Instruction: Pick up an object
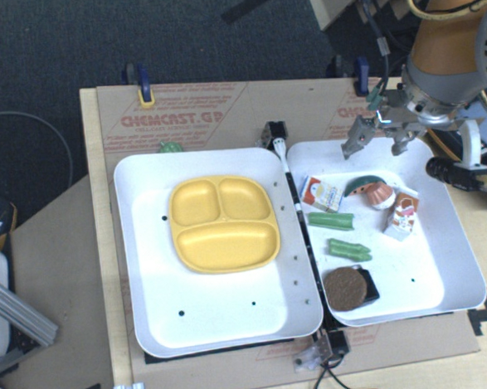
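Two glossy bins [148, 263], divided yellow plate [225, 222], perhaps plastic

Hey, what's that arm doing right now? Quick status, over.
Gripper open, hanging above the right bin's far edge, holding nothing. Toy food lying loose in that bin, nearest the watermelon slice. Nothing in the way.

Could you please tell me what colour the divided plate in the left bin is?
The divided plate is yellow, seen in the camera view.
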